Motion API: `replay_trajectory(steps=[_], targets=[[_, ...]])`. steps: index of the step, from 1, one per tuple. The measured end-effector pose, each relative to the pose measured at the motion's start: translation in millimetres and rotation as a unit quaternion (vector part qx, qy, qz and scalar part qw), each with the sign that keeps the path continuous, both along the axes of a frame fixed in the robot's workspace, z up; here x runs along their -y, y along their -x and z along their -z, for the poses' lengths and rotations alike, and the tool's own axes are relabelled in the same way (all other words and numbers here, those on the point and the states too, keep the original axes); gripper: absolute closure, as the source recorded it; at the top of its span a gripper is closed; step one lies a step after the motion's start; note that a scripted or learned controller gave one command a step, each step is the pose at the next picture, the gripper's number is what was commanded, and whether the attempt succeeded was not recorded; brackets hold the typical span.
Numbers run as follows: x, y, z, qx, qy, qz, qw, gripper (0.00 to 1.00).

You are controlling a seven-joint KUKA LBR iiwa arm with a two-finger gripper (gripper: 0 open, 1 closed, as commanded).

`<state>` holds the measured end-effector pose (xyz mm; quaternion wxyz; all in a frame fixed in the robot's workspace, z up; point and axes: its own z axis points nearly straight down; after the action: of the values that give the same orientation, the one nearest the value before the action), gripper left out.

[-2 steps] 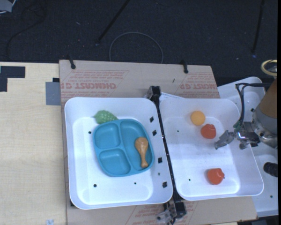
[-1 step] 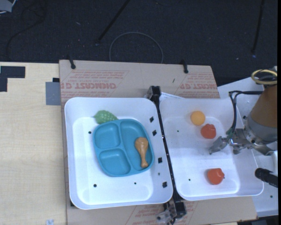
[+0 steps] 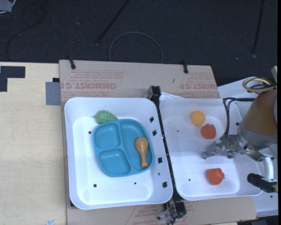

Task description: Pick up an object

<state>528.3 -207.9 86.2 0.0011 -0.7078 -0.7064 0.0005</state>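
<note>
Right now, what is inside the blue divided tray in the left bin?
A toy chicken drumstick lies in the right-hand compartment of the blue tray; the two other compartments show bare. A green leafy item sits outside, at the tray's upper-left corner. Whatever lies under the tray is covered.

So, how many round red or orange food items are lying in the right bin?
3: a small orange ball near the back, a red round fruit beside it, another red fruit near the front.

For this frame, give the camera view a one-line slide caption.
Hand hovers in the right bin among three small fruits; chicken leg lies on blue tray.
</note>
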Motion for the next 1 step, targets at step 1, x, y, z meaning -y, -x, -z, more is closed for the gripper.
replay_trajectory(steps=[1], targets=[[0.9, -0.5, -12.3, 0.001, 0.0, 0.001, 1.0, 1.0]])
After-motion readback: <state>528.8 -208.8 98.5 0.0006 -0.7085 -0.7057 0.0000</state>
